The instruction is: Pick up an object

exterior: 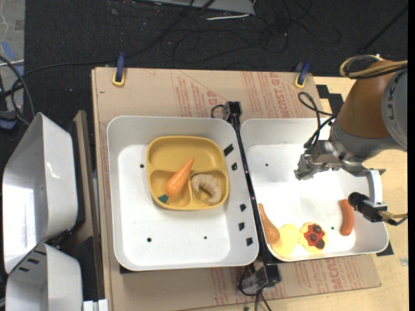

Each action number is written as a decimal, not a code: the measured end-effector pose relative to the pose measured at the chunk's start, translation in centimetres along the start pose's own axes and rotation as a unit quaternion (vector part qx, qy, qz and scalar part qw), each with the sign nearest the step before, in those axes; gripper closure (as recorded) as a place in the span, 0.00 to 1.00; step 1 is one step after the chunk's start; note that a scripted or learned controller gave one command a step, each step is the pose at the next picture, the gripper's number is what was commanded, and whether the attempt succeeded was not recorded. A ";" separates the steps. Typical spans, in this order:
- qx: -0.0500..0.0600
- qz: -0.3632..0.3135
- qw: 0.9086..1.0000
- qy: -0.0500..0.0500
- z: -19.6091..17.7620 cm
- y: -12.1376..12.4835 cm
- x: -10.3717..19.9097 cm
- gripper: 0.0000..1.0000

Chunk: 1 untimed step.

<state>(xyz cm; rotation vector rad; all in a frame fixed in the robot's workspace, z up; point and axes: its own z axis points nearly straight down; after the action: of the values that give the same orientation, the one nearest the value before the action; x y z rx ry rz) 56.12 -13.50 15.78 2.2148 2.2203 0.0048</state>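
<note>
Two bins sit side by side on the table (pixel 194 86). In the left bin (pixel 130 238) a divided plate (pixel 162 151) holds a carrot (pixel 179 177) with a shrimp (pixel 207 186) to its right (separate compartments). Along the right bin's (pixel 279 135) near edge lie a drumstick (pixel 268 224), a tart (pixel 314 236) and a sausage (pixel 347 218), left to right.

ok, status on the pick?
Hand hovering over right bin, nothing seen in it. Sausage, drumstick, pizza slice untouched at near edge. Nothing blocking.
</note>
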 end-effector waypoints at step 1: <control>0.000 0.000 1.000 0.000 -6.2 -0.4 0.2 1.00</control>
<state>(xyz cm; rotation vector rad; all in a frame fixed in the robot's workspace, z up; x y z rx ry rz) 55.68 -13.30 21.97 2.2140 2.2212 0.0051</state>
